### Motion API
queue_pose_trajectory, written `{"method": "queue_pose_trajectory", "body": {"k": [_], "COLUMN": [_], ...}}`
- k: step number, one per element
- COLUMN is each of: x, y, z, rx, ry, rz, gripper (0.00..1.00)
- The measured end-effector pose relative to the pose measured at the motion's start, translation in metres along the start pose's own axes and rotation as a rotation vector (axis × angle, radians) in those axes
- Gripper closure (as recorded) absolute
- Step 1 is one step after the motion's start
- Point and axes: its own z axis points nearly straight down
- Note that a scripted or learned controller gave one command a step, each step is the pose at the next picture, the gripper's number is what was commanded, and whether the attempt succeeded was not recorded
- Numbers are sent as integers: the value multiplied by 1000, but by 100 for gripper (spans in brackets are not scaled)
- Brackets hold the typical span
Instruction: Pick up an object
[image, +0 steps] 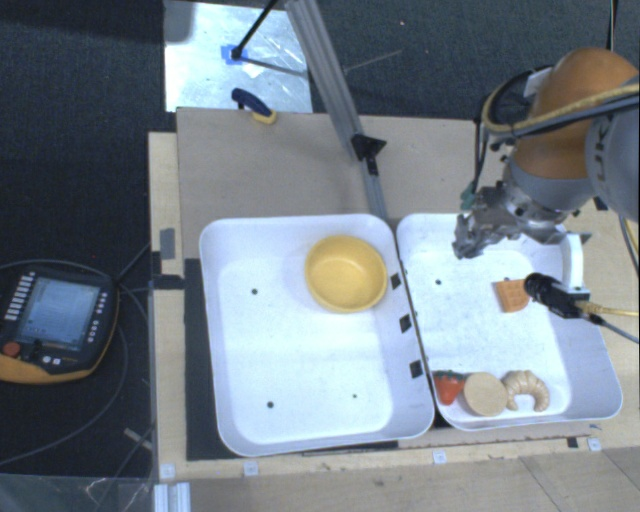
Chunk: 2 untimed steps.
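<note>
Camera view, looking down at a slant, showed my fingers hanging over the upper left part of the right bin, near its back rim. They pointed down at bare white floor, and nothing sat between them. Whether they were spread or drawn close I could not tell, since from this angle they blurred into one dark cluster.

Below and to the right of them, well apart, lay a small orange block, touching nothing of mine; a black part of my rig reached in just beside it. Along the front edge of that same bin sat three more things in a row: a red piece, perhaps a tomato, then a round tan disc, then a croissant-shaped pastry, each close against its neighbour.

In the left bin a yellow bowl stood upright near the back right corner. Off the table, on the dark floor to the left, lay the teach pendant with its screen lit.
</note>
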Motion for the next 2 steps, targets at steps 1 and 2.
{"method": "queue_pose_trajectory", "body": {"k": [1, 2], "x": [54, 115], "y": [-15, -25], "z": [-4, -1], "rx": [0, 0], "ry": [0, 0], "rz": [0, 0], "gripper": [100, 100]}}
